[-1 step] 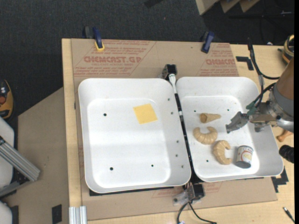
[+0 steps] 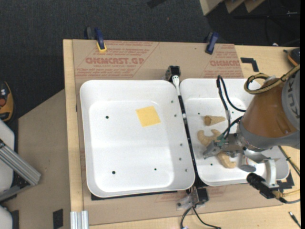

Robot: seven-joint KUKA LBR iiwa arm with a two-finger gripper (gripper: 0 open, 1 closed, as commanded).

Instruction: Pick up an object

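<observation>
bench (image 2: 76,175) | white left bin (image 2: 128,151), white right bin (image 2: 205,99) side by side

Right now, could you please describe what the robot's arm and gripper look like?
The arm is thick and rounded, with a broad orange band above a grey wrist section. Beside it loop black cables, and a yellow cable curls near its upper part. The gripper is small, grey and metallic.

Bright, even overhead light is washing out the left bin (image 2: 124,151) and right bin (image 2: 200,94), casting only faint shadows, while the floor (image 2: 38,23) is looking dim.
</observation>
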